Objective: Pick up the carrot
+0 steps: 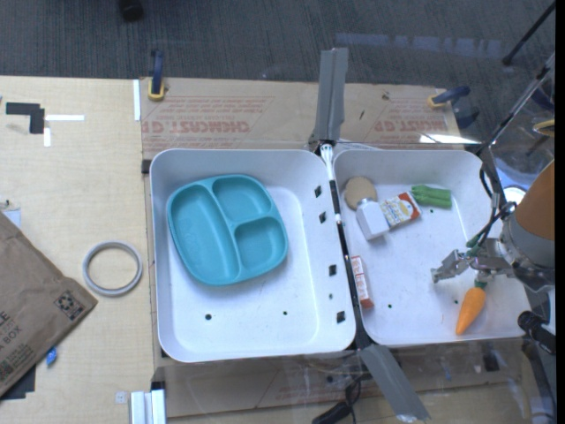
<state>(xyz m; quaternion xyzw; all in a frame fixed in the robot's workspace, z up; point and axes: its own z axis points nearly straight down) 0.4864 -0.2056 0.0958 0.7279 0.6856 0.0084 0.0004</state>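
The orange carrot [470, 311] lies in the right bin [415, 321] near its front right corner, its green top pointing to the back. My gripper [463, 268] hangs low over the bin just behind and left of the carrot's top end, close to it. Nothing is visibly held in the gripper. The arm's wrist comes in from the right edge.
Also in the right bin are a tan round item [359, 191], a white block [372, 219], a red and white packet [402, 210], a green item [432, 196] and a red bar [360, 281]. A teal divided plate [229, 228] sits in the left bin [247, 334].
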